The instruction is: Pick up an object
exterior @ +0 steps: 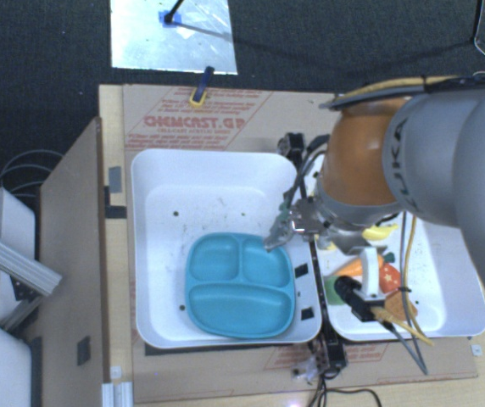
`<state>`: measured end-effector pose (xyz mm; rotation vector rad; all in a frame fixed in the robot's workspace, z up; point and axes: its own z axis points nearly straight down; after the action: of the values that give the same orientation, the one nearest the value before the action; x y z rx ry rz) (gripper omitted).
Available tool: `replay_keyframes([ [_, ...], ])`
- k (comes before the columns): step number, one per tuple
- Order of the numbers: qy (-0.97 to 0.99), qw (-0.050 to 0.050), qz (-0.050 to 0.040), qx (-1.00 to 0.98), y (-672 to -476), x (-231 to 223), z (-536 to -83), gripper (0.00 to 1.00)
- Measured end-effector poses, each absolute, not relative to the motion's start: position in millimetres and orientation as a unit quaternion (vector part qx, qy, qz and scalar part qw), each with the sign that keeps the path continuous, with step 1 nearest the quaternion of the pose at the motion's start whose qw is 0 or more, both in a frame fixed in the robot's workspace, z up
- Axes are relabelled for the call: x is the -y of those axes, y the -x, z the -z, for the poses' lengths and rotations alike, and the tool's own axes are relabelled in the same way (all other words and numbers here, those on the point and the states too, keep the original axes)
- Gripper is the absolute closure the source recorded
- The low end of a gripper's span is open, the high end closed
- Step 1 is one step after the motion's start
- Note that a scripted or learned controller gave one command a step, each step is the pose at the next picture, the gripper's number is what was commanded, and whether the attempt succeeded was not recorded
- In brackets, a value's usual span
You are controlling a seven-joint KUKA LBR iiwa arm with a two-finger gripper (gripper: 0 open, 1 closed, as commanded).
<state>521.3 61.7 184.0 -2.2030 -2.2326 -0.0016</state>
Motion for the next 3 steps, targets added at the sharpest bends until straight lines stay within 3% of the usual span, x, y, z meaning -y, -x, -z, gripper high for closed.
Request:
replay_keyframes([
  [1, 0.703, 0.003, -0.0012, 0.711, -511.8, -135.4, -118.4, 0.0],
  [2, 0.709, -0.006, 0.006, 0.705, -488.6, -48.0, -273.7, 0.0],
  [3, 0.709, 0.002, -0.0031, 0.705, -485.1, -0.7, -179.4, 0.0],
])
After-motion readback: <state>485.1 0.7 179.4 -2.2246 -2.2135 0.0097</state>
